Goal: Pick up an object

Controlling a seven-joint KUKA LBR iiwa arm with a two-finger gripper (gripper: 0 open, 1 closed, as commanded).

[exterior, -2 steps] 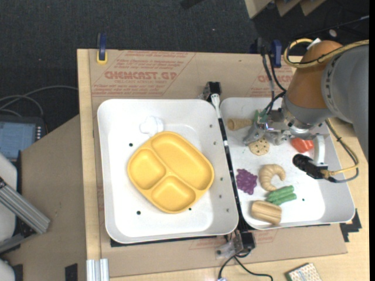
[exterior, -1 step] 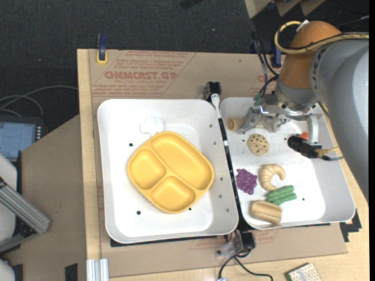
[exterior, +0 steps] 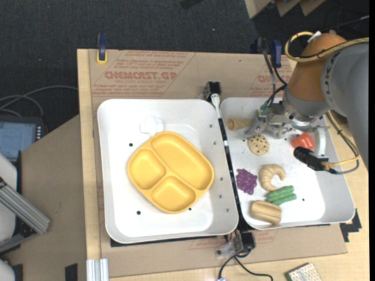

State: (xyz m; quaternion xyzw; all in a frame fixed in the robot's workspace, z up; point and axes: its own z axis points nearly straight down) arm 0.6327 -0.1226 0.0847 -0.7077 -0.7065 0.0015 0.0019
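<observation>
a grey-and-orange robot arm (exterior: 328,69) reached in from three o'clock over the right bin (exterior: 337,206) on a cardboard-covered desk (exterior: 146,69), its gripper (exterior: 270,124) hanging low above the bin's upper half. whether the fingers were spread or pressed together could not be told from this angle; nothing was visibly held between them.

the candidates for lifting all lay in the right bin. a speckled cookie (exterior: 258,145) sat just below the gripper, at its six o'clock and close to the tool. a small tan cylinder (exterior: 237,123) lay near the gripper's nine o'clock, by the bin's left wall. a red piece (exterior: 303,141) rested at about four o'clock from the gripper, partly hidden by the wrist hardware. further toward the bottom of the bin lay a purple grape cluster (exterior: 246,181), a croissant (exterior: 271,175), a green bean-like piece (exterior: 280,195) and a bread roll (exterior: 266,212), grouped close together.

the left bin (exterior: 117,215) carried a yellow divided plate (exterior: 170,171), well apart from the arm.

judged from the scene, the pick was not yet done: every item appeared to rest on a bin floor, and the arm looked to be at the approach stage, with the cookie the likeliest target. closing on an item and raising it clear remained.
</observation>
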